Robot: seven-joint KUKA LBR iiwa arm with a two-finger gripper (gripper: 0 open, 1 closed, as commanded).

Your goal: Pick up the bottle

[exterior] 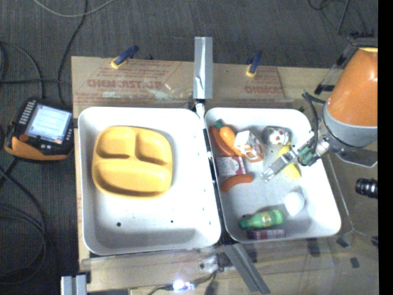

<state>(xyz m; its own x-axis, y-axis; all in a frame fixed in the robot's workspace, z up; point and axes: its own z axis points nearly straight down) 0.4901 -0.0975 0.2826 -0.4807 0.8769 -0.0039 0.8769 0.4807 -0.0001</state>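
1. A grey arm with an orange band (359, 88) reaches in from the right, its gripper (277, 165) hanging over the right bin (319, 223) on the counter (153, 78); the approach step of the pick looks to be in hand, and no grasp is made.

2. The bottle (263, 219), green with a darker cap end and a pinkish band along its lower side, lies on its side near the bin's front wall, well apart from the fingers and toward the camera from them.

3. Whether the fingers are apart or together cannot be told; their pale tips blur into a yellow item (292, 169) just beside them, and nothing is seen held between them.

4. The next move, by this view, calls for the gripper to travel forward over the bottle, turn to span its narrow width, and descend without knocking the white round object (295, 203) that sits just beside the bottle's neck end.

5. Beyond the fingers, toward the bin's back and left, crowd an orange carrot-like toy (223, 138), a small white and orange carton (248, 145), a grey round piece (275, 135) and a red sausage shape (236, 180).

6. The left bin (123, 226) carries a yellow divided tray (132, 160).

7. The arm's upper body is cut off at the right, and the wrist's detail is hard to read.
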